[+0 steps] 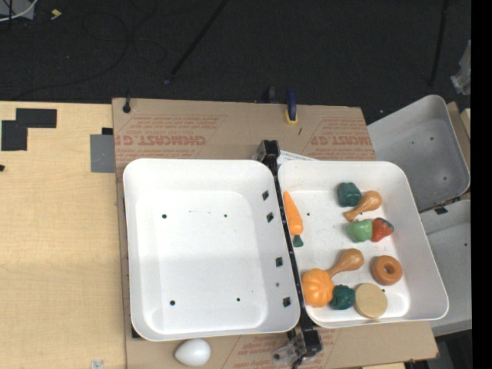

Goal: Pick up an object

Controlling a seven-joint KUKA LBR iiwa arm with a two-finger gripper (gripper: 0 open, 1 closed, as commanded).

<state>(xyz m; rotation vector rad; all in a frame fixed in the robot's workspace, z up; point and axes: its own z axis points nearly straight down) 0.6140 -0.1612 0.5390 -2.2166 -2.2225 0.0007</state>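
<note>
On the surface, a printed cardboard sheet (231, 133) lies under two shallow white bins set side by side, their inner rims touching. The left bin (200, 244) shows its bare white floor with a few small dark dots. The right bin (323, 194) carries all the toy food.

Along the right bin's left wall lies an orange carrot (290, 212), lengthwise, with a small dark green bit just below its tip. Toward the far side sits a dark green piece (348, 194), touching a tan drumstick (363, 204). Just below them a green pepper (360, 230) and a red strawberry (382, 228) sit pressed together. Nearer the front, a second drumstick (345, 262) lies tilted, its thick end near an orange pumpkin (317, 287). A brown doughnut (386, 270) lies flat to the right of that drumstick. Beside the pumpkin sits another dark green piece (343, 297), touching a pale round disc (371, 300) in the front corner.

Outside the bins, a white egg (192, 352) rests on the cardboard just beyond the left bin's front rim. A blue clamp (291, 106) grips the cardboard's far edge.

Whether the claw is apart or together cannot be told.
</note>
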